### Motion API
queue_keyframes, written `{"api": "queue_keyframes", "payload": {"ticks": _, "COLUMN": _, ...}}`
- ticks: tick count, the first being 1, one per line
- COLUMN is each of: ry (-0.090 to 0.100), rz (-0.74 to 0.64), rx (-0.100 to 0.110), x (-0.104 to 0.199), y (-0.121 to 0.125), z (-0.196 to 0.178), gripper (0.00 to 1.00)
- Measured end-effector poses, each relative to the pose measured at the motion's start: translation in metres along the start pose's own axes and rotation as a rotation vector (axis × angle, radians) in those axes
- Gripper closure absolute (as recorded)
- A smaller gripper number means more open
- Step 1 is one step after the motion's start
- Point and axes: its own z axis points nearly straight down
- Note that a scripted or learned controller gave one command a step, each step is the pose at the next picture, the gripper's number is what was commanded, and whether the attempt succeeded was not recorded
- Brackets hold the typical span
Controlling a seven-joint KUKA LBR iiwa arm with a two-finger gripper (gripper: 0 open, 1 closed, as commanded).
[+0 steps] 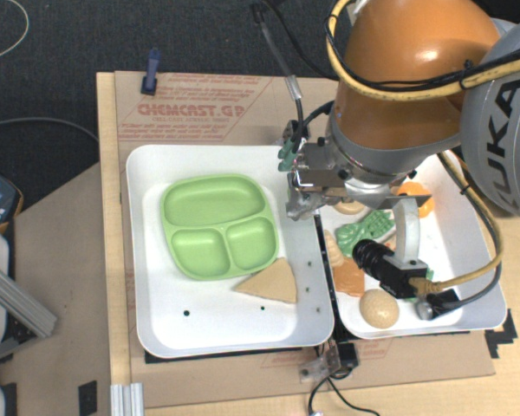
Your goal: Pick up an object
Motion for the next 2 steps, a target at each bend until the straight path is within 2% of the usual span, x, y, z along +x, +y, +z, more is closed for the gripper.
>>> {"api": "queue_keyframes", "payload": {"ticks": 2, "ry": -0.001, "rz": 0.006, "rx": -0.006, "x": -0.0032, "y": 0.0014, "z": -0.0218, "gripper": 1.0}}
